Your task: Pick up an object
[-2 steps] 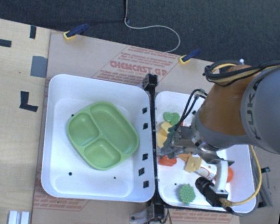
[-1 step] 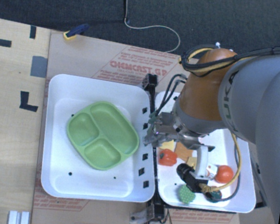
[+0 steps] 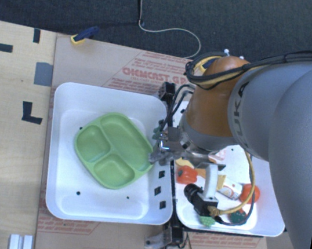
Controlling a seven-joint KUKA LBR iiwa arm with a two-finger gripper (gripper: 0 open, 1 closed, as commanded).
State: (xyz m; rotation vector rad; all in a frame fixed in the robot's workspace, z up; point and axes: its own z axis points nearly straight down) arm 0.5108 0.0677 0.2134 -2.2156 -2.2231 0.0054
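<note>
Clutter lies in the right bin (image 3: 272,227). An orange piece (image 3: 184,173) sits close to its left wall and an orange-red piece (image 3: 252,194) lies further right, with a white labelled tube (image 3: 228,192) between the two. A light green bit (image 3: 206,221) rests at the near rim, and a darker green bit (image 3: 239,218) lies just right of it. The grey arm (image 3: 287,112), with its orange band (image 3: 211,106), reaches in from the right and covers the far half of this bin.

The left bin (image 3: 56,134) holds one thing, a green divided plate (image 3: 113,150) with three compartments. It lies flat and turned at a slant, right of the bin's middle, and its right rim is close to the wall the two bins share. A row of small black squares (image 3: 161,182) runs along that wall toward the near side.

The gripper (image 3: 160,146) hangs over the shared wall, right at the plate's right rim. Its metal parts overlap the rim's edge in this view. Whether it touches the plate cannot be told, nor whether it stands released or clenched, because the wrist above blocks the sight.

Both bins rest on a cardboard sheet (image 3: 146,74) printed with red lettering. A blue and yellow clip (image 3: 85,33) lies at its far left corner. A white cable (image 3: 159,30) trails over the dark floor beyond, and black tape marks (image 3: 29,111) dot the wooden bench at left.
</note>
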